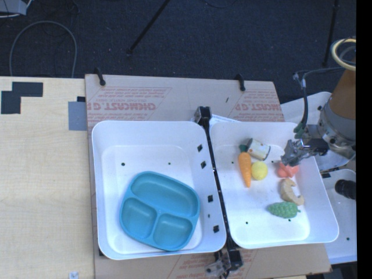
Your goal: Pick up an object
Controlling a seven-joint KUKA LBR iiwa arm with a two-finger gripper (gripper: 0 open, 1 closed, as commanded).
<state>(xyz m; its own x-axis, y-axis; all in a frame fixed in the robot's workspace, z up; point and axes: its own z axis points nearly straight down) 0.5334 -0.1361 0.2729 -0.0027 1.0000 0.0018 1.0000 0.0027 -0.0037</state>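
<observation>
The right bin (273, 231) holds several toy foods: an orange carrot (245, 168), a yellow ball (259, 171), a small white-and-green piece (257, 149), a pink-red piece (286, 170), a tan curved piece (289, 192) and a green bumpy piece (283, 210). My gripper (292, 154) hangs low at the bin's right side, just above the pink-red piece. Nothing is visibly lifted between its fingers.
The left bin (110, 138) holds a blue divided plate (158, 210). A black divider (210, 173) runs between the bins. Cardboard (174, 100) lies behind them. The arm's wrist and cables (340, 121) crowd the right bin's right edge.
</observation>
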